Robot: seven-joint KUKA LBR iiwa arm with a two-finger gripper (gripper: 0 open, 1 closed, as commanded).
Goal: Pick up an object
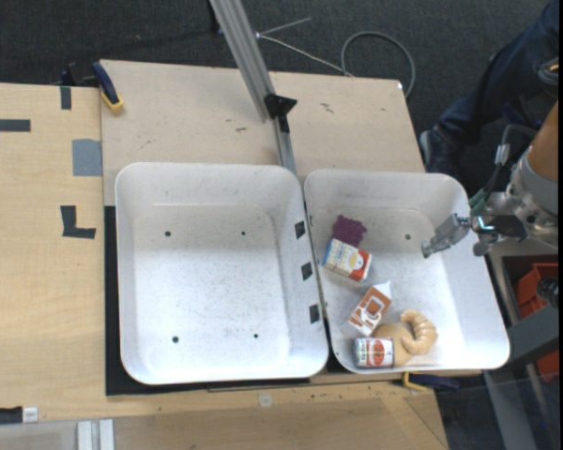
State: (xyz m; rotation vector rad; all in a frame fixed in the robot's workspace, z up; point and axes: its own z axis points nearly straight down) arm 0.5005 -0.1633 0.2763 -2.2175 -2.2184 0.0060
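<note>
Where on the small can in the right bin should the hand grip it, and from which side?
Probably across the can's round sides, coming from above. It lies on its side by the right bin's near rim, the tan curled toy touching its right, so straight down looks the freest approach.

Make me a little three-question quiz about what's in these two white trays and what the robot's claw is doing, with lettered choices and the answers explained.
1. Where do the objects lie?
A. All in the right bin
B. All in the left bin
C. Split between both bins

2. What colour is the small object farthest from the camera in that bin?
A. Yellow
B. Dark purple
C. Green

3. What is the gripper doing?
A. Gripping the can
B. Lifting the box
C. Hanging over the bin with nothing between its fingers

Answers:
1 A: the purple object, small carton, orange-and-white box, can and tan pretzel-shaped toy all sit in the right bin.
2 B: it looks dark purple.
3 C: the gripper hangs near the right side, apart from every object.
</note>
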